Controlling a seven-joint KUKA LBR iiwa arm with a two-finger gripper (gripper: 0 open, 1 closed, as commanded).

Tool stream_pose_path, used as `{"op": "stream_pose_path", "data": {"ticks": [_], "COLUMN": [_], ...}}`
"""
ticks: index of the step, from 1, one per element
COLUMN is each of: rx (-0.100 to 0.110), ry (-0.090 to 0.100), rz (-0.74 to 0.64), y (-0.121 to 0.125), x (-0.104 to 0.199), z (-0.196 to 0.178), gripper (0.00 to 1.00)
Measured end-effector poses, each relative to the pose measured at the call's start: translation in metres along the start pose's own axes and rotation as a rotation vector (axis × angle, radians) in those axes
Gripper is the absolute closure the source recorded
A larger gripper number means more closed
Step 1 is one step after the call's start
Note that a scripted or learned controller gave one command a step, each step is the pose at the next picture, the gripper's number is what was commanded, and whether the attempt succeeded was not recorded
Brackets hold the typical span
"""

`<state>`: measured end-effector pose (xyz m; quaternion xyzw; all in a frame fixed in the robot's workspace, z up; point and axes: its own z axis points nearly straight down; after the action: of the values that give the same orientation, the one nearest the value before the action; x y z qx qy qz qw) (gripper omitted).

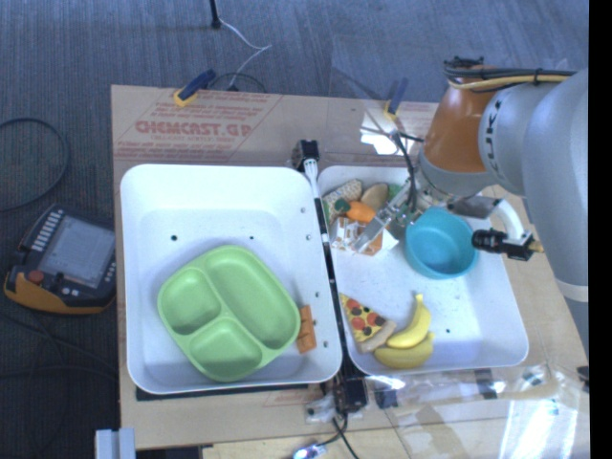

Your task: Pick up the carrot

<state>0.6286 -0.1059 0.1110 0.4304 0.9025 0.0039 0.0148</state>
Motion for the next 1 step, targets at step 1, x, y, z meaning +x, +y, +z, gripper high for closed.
{"op": "stream_pose_path", "data": {"ticks": [1], "rx": [0.003], "ry": [0.009], "rz": [0.434], "y": [-0.0013], "x": [0.0037], "z": [0.0001], "gripper": [0.00]}}
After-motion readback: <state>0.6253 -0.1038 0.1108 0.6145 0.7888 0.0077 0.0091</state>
